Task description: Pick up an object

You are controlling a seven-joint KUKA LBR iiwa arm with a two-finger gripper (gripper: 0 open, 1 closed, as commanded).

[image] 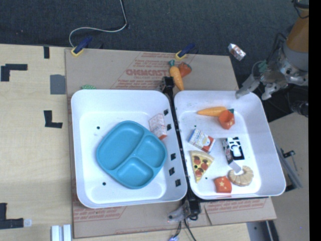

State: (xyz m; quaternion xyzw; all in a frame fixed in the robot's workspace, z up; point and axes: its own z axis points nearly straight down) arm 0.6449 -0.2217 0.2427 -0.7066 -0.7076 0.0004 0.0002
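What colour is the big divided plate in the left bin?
The moulded plastic divided plate is light blue all over, with three compartments; the overhead camera view shows it clearly.

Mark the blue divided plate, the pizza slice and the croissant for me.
blue divided plate (131, 154), camera view, on its central ridge.
pizza slice (200, 163), camera view, on the topped middle.
croissant (242, 176), camera view, on the middle of its curved body.
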